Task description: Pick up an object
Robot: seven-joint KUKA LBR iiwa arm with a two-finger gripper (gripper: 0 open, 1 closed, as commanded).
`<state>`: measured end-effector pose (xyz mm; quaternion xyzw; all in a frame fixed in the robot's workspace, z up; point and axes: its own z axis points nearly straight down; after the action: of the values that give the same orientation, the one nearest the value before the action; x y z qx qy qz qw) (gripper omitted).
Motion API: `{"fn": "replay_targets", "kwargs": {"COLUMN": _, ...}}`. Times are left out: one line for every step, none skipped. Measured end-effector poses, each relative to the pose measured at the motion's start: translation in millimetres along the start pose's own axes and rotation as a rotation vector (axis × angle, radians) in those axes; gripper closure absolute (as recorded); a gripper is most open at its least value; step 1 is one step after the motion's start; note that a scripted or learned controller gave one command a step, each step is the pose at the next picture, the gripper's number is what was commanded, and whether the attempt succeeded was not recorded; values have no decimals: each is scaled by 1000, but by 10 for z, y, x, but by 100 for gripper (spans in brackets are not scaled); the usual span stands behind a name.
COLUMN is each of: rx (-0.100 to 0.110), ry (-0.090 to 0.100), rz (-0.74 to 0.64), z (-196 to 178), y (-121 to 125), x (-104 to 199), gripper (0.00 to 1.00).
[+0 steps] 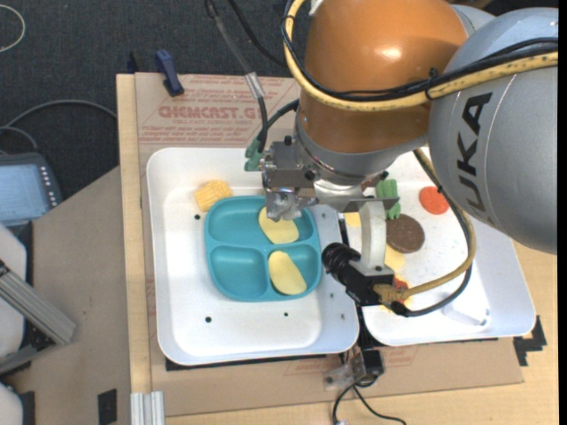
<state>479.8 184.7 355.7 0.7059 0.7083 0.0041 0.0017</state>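
end effector (282,204) low over pale yellow piece (281,230) in teal tray (232,264), left bin (177,326). its opening: cannot tell. nothing visibly lifted; pick likely pending.

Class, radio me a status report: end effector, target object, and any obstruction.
End effector low over teal tray, at yellow piece. Grasp unconfirmed. Second yellow piece in the next compartment; corn outside tray.

Floor (71,34): dark carpet beyond my bench, with thin cables lying across it.
Bench top (204,109): tan board bearing red printed lettering.
Blue clamp (168,72): at the board's far left corner.
Left edge: a small lit screen (19,189).
Light: bright, even, soft shadows.
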Motion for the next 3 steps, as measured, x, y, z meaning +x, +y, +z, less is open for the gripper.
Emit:
{"fn": "replay_targets", "kwargs": {"rx": 6, "ry": -3, "rz": 2, "z": -57, "y": -2, "x": -7, "gripper": 100}}
{"fn": "replay_targets", "kwargs": {"rx": 5, "ry": -2, "rz": 1, "z": -158, "y": 2, "x": -1, "gripper": 100}}
{"fn": "replay_targets", "kwargs": {"rx": 24, "ry": -9, "rz": 12, "z": 1357, "y": -39, "x": -643, "gripper": 100}}
